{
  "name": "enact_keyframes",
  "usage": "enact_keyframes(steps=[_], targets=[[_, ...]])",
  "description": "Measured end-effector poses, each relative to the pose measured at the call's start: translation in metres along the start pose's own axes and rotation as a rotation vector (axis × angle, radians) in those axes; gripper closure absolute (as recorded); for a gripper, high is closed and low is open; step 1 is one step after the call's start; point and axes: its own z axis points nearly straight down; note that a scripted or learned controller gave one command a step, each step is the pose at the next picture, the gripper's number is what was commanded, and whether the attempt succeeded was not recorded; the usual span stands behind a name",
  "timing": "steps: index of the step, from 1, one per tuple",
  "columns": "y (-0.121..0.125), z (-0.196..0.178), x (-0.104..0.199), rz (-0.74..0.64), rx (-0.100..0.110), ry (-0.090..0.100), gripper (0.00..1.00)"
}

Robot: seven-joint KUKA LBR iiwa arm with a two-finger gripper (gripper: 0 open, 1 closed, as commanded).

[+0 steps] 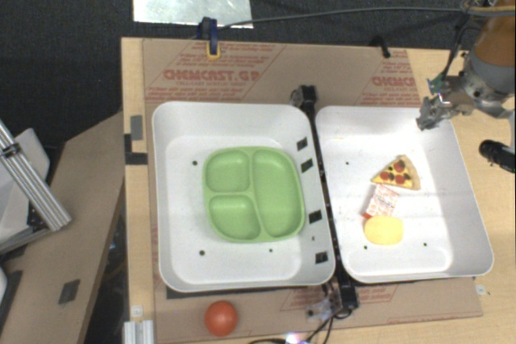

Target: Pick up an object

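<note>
I see two shallow white bins side by side on a brown board. Both look smooth and hard, like plastic, with round corners. The left bin (173, 173) holds one green tray (253, 193). The tray is smooth and shiny and has three dips in it: two on the left, one long one on the right.

The right bin (459, 197) holds three small things near its middle. One is a toy pizza slice (397, 173), a flat triangle with red dots. Just nearer lies a small white and red piece (381, 203), and touching that sits a round yellow lump (384, 231).

The gripper (430, 113) hangs over the far right corner of the right bin, well apart from the three things. I cannot tell its state.

One round orange ball (221, 317) sits on the board in front of the left bin.
</note>
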Motion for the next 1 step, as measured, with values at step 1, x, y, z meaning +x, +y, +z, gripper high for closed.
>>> enact_keyframes(steps=[1], targets=[[-0.0047, -0.0521, -0.008, 0.001, 0.0, 0.0, 1.0]])
